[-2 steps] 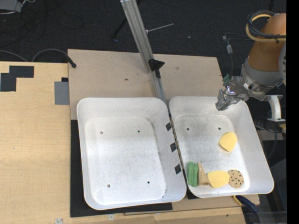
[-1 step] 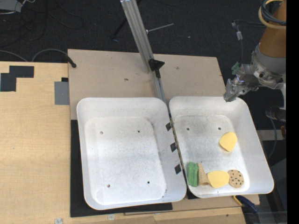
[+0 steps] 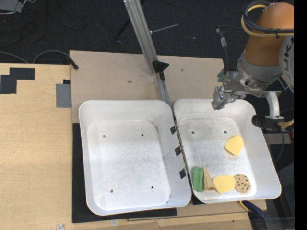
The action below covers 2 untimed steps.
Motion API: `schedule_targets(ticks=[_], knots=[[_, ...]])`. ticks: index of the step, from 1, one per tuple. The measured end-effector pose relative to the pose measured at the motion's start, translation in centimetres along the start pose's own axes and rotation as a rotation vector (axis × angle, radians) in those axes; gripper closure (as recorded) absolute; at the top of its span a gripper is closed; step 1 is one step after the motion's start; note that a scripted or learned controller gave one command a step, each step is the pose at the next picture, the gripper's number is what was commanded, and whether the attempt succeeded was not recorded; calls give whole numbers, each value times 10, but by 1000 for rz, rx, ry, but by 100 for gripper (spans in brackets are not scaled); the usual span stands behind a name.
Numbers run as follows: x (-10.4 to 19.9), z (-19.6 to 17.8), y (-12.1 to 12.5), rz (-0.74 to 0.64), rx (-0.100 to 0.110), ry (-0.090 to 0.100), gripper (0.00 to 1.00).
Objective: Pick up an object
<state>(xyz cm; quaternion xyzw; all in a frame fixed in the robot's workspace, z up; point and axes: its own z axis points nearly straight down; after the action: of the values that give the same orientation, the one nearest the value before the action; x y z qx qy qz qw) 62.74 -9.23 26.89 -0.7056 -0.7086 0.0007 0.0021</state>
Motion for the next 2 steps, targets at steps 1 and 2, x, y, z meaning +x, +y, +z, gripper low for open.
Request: schedule_targets(ticks=[1,2], knots=[[46,0,1,0,-1,0,100],[106,13,5,-1,1,0,100]])
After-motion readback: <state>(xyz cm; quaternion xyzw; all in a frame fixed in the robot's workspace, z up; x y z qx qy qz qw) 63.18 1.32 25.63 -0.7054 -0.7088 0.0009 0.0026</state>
